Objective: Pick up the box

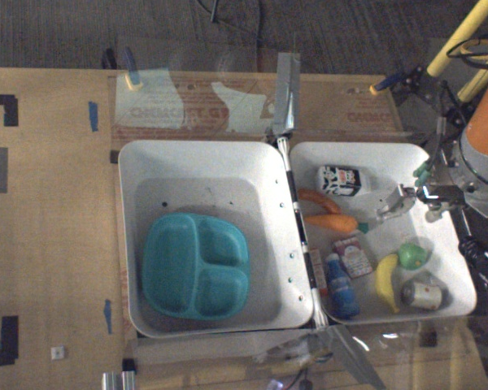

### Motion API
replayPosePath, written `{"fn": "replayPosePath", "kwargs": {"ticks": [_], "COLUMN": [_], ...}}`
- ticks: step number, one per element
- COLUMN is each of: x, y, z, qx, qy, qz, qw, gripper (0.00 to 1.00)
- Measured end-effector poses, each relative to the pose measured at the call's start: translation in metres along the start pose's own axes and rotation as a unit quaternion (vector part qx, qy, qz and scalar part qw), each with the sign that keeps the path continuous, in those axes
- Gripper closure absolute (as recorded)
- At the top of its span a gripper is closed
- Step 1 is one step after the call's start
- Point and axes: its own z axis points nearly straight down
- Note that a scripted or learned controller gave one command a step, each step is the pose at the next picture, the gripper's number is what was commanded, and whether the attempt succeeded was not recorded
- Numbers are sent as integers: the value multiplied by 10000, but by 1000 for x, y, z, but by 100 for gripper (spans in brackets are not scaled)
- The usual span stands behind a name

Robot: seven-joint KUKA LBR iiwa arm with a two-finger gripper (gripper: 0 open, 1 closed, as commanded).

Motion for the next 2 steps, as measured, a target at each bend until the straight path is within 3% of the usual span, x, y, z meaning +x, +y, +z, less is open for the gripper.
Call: {"fn": "replayPosePath", "kwargs": {"ticks": [1,2], "x": [70,99], "y": [-20,-19], "z": [92,87], "qx": [-3,-9], "qy": [-3,-3], "qz": [-6,-1255], "qw": [10000,9921], "gripper": [0,0]}}
